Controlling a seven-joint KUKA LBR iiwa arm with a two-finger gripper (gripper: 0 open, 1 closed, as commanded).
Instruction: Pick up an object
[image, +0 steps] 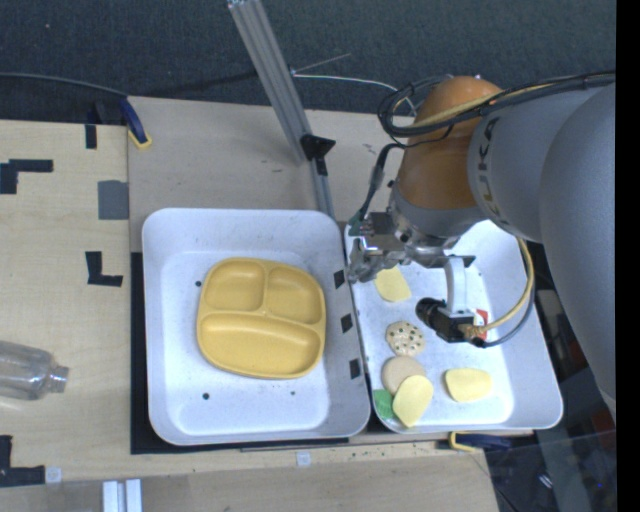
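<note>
My gripper (372, 256) hangs low over the far left corner of the right bin (530, 390), close to the wall shared with the left bin. Just to its right lies a pale yellow food piece (393, 286). Nearer the front of that bin are a speckled cookie (404, 337), a beige round piece (399, 370), a yellow-green piece (414, 398) and another yellow piece (467, 383). A small green item (382, 404) peeks out at the front left corner. I see nothing in the gripper.
A yellow divided plate (262, 316) fills the middle of the left bin (165, 300). A black fitting with cables (447, 321) hangs from the arm over the right bin. A metal pole (280, 90) rises behind the bins. A clear bottle (25, 372) lies on the bench at far left.
</note>
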